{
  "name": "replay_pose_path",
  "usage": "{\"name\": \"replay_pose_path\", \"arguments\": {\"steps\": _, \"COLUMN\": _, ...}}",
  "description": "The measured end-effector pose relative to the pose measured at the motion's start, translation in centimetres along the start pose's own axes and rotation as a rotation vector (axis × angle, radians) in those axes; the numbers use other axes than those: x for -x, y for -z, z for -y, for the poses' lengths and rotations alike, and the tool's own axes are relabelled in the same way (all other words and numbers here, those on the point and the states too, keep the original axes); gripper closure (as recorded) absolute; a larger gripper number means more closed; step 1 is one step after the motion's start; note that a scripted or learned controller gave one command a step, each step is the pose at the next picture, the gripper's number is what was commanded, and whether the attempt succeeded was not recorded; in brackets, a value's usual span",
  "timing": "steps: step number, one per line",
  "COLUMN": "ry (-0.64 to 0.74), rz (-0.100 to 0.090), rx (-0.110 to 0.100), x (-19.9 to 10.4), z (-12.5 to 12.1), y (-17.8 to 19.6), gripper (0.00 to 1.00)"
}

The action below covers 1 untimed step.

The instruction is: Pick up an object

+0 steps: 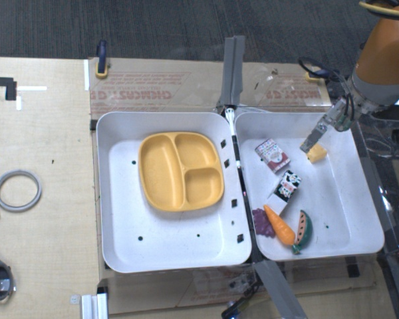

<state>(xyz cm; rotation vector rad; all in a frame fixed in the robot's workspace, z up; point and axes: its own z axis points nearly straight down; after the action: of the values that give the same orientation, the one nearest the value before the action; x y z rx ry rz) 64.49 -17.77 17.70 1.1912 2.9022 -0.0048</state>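
Over the right bin point(359, 178), toward two o'clock, the gripper point(314, 141) (open or closed, I cannot tell) hangs just beside a yellow block point(317, 153).

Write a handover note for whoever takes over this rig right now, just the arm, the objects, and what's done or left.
Gripper: low in the right bin, beside the yellow block; nothing seen held.
Same bin: pink carton, black-and-white carton, carrot, purple piece, watermelon slice.
Left bin: yellow divided plate.
Done: no pick.
Left: grasp and lift one object.
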Motion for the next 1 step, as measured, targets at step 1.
{"name": "replay_pose_path", "arguments": {"steps": 1, "ry": -0.255, "rz": -0.004, "rx": 0.000, "x": -3.64, "z": -3.90, "y": -7.22, "gripper": 0.00}}
